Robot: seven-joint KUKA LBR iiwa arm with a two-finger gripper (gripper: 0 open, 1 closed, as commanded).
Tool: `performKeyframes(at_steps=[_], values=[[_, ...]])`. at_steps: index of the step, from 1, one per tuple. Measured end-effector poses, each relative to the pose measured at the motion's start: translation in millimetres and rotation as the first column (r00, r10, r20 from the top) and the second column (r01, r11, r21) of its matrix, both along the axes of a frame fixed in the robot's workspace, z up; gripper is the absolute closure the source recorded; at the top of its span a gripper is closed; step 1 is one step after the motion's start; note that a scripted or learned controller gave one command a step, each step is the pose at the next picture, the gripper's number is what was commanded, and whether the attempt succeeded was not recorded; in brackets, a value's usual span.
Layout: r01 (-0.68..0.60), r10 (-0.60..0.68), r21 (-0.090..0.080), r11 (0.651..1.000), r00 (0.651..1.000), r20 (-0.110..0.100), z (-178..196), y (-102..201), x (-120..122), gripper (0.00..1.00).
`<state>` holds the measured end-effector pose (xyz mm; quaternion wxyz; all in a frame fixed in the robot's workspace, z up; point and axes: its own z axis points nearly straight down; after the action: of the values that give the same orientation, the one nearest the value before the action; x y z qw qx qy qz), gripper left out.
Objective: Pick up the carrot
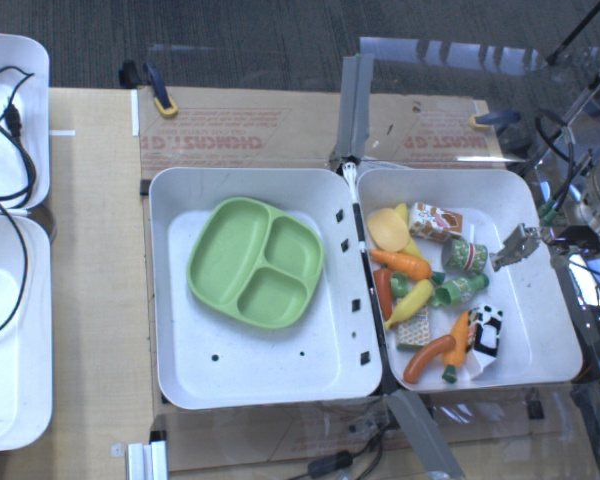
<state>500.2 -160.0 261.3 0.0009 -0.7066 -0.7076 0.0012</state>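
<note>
Lying tapered, glossy orange carrot (400, 262) (plastic-looking), metal pincer (516, 247) nearby

Reaching in from the right edge, low and at mid-height of the view. Pincer (512, 249) grey and metallic, pointing left and slightly toward the near side, tip at about the level of the right bin's right wall. Nothing seen between the tips. Wrist and arm behind it mostly lost among dark cables and blurred reflections at the far right, outline unclear.
</note>
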Motion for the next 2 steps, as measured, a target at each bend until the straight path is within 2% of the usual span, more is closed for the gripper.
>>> performKeyframes(at_steps=[1,2], values=[[0.19,-0.19,-0.002,0.982,0.982,0.018,-149.1,23.4,-18.6,0.0],[0.187,-0.186,-0.013,0.982,0.982,0.041,-155.3,43.7,-14.5,0.0]])
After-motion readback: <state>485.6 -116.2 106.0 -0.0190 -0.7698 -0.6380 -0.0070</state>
